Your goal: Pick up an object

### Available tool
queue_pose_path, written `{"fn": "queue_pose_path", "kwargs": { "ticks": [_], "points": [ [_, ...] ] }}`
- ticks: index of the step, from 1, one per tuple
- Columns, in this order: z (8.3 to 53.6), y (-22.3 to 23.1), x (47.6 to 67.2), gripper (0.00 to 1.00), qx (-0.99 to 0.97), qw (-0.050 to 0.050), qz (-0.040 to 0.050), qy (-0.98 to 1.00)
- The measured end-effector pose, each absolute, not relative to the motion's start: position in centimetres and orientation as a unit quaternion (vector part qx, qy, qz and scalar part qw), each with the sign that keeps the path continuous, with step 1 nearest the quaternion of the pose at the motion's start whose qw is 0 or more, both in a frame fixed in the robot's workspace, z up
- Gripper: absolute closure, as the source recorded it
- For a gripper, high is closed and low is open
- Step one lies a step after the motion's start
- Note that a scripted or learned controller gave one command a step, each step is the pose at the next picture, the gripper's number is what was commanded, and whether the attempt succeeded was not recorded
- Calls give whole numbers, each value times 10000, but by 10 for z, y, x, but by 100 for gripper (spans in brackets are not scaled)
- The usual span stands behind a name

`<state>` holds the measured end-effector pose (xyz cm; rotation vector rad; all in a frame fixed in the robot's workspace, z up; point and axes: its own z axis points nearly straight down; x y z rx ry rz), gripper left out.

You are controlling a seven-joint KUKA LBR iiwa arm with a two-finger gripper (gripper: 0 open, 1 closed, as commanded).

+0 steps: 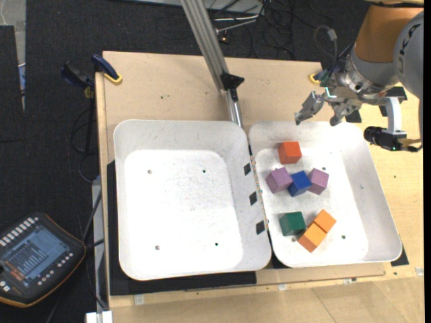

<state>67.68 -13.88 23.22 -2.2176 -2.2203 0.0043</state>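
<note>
The left bin [135, 140] has no blocks in it; the right bin [377, 200] keeps every block — red block [289, 152], purple, blue, green, orange. The gripper [328, 110] hovers above its far edge, fingers spread, holding nothing — picking not yet begun

Bins [182, 200]: we see smooth white plastic, faintly speckled, with a soft sheen.
Surface [269, 79]: looks to us like matt, pale fibreboard or wood.
Cubes [300, 182]: we read them as matt, plain-coloured blocks.
Arm [387, 19]: glossy orange band above grey metal.
</note>
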Motion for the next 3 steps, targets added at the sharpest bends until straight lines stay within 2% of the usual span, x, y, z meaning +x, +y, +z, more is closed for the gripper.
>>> {"fn": "queue_pose_path", "kwargs": {
  "ticks": [1, 3],
  "points": [
    [235, -139, 677, 0, -7061, 4, 8, -7081],
    [110, -147, 672, 0, -7074, 23, 21, -7068]
  ]
}}
